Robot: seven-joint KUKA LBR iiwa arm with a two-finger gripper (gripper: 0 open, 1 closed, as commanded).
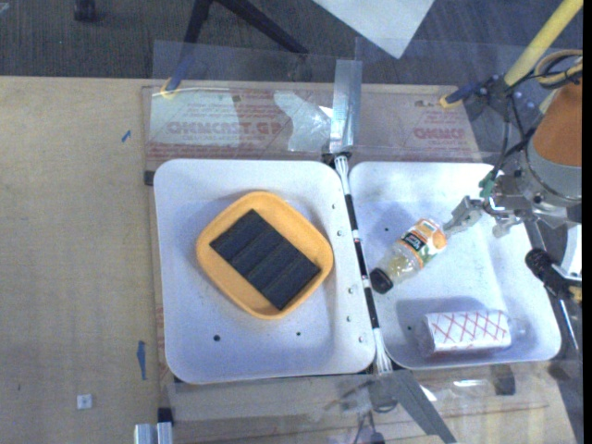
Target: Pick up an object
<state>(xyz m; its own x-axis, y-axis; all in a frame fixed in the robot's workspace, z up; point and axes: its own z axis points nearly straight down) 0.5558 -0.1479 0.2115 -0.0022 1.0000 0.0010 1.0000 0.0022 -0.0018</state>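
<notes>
The gripper point(474, 213) hovers over the right bin point(518, 340), jaws apart and holding nothing, just beside the small bottle point(412, 251) lying on its side, apparently lining up a grasp.

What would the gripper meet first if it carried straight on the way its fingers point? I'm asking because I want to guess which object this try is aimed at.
Probably the small bottle. The gripper points left and slightly down toward its orange-labelled end in the right bin; its height above the bottle is unclear.

Tray point(264, 265) in left bin point(185, 340) — bottle point(407, 253), box point(465, 330) in right bin point(518, 345)
</notes>
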